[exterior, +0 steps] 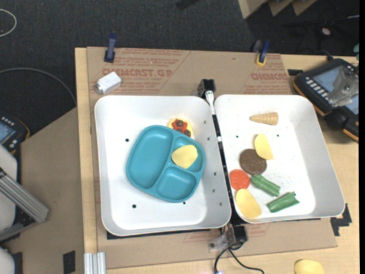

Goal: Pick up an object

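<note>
Toys lay in both bins. Near the middle of the left bin [108, 153] sat a blue tray [154, 167] holding a yellow chip [185, 156]. The right bin [308, 147] carried a cone [264, 118] by its far edge — and a brown disc [252, 162], red disc [239, 180] and green sticks [283, 202] toward its near edge.
</note>
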You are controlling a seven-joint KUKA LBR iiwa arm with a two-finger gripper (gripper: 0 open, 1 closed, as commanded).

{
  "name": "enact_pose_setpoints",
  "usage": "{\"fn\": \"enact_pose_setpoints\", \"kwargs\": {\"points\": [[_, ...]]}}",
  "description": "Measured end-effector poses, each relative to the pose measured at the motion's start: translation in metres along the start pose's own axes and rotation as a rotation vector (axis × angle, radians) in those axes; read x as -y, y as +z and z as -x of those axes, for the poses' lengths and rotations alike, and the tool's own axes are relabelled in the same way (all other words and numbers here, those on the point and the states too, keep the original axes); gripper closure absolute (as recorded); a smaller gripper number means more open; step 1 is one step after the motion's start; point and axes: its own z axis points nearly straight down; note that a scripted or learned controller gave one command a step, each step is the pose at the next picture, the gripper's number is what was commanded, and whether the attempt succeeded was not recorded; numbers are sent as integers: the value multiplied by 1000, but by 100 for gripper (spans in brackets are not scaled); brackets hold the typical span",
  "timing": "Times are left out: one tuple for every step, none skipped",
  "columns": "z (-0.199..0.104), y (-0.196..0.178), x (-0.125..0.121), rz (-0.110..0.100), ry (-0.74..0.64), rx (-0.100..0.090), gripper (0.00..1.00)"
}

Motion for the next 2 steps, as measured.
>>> {"fn": "enact_pose_setpoints", "kwargs": {"points": [[49,102,2,-13,6,-3,100],[102,163,-2,-9,3,-3,100]]}}
